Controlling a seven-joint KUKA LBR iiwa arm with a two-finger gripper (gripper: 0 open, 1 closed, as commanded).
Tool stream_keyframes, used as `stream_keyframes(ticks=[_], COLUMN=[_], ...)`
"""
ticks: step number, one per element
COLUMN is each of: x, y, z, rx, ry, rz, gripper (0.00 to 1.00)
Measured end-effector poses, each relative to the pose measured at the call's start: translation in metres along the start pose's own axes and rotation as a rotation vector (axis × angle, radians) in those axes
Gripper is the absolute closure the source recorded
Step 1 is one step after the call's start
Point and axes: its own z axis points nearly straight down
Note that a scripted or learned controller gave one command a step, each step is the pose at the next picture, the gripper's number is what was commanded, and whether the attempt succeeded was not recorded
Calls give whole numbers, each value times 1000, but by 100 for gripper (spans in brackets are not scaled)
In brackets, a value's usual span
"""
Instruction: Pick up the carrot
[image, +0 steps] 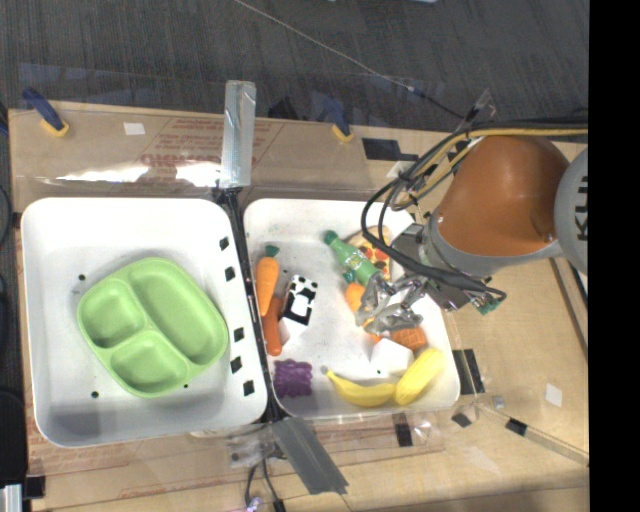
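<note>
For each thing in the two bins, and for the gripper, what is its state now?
carrot: lying along the right bin's left wall, not held.
green bottle: lying on its side.
banana: lying by the front wall.
purple grapes: resting in the front left corner.
green plate: right side up in the left bin.
gripper: low in the right bin, away from the carrot.

Dark ribbed carpet (150, 45) runs beyond the gripper (388, 312); tan bench (300, 140) underneath, taped with clear plastic.
</note>
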Motion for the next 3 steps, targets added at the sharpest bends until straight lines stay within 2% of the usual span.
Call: stream_keyframes(ticks=[1, 2, 3], x=[-22, -40, -73], y=[26, 29, -27], z=[-34, -42, 9], rx=[-5, -7, -15], ry=[3, 2, 3], rz=[-206, -626, -730], gripper=[100, 100, 100])
